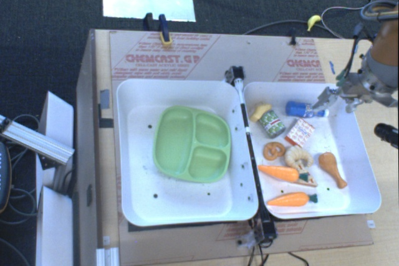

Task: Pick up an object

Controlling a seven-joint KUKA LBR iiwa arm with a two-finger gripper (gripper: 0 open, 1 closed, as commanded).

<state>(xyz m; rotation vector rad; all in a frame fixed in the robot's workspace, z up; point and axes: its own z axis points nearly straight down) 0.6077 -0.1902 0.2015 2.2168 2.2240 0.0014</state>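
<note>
The right bin [365,187] holds several toy foods: a blue bottle [303,109], a green can [272,126], a yellow piece [260,111], a red-and-white box [300,132], a pretzel [273,150], a drumstick [331,169] and two carrots [282,173] [293,199]. My gripper [337,100] hangs over the bin's far right corner, just right of the blue bottle. Its fingers are spread open with nothing between them.
The left bin [134,196] holds a green divided plate [192,143]. A black ridge [248,146] runs between the two bins. A cream knobbly toy [298,158] lies beside the pretzel. Cables and a yellow plug [313,22] lie behind the right bin.
</note>
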